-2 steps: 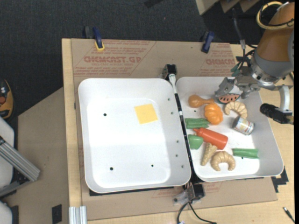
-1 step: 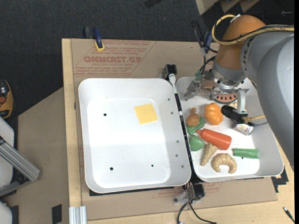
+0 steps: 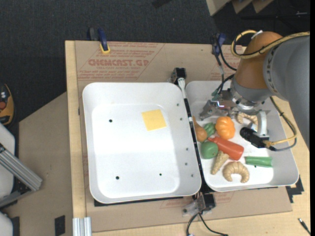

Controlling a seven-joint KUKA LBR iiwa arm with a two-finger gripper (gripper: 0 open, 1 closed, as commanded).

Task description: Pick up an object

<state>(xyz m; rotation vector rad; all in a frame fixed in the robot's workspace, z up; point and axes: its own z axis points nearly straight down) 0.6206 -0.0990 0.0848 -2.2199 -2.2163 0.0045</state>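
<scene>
Illumination is even and fairly bright, apparently from overhead. The left bin [image 3: 98, 132] reads near white across its floor, with detail washed out toward its rims. Shadows are soft: a faint grey edge lies along that bin's near lip, and a dark band sits under its front edge. Beyond the bin, the dark floor shows coarse grain and little detail. To its right, the arm [image 3: 285, 68] appears slightly soft. Overall sharpness is moderate; resolution is low.
</scene>
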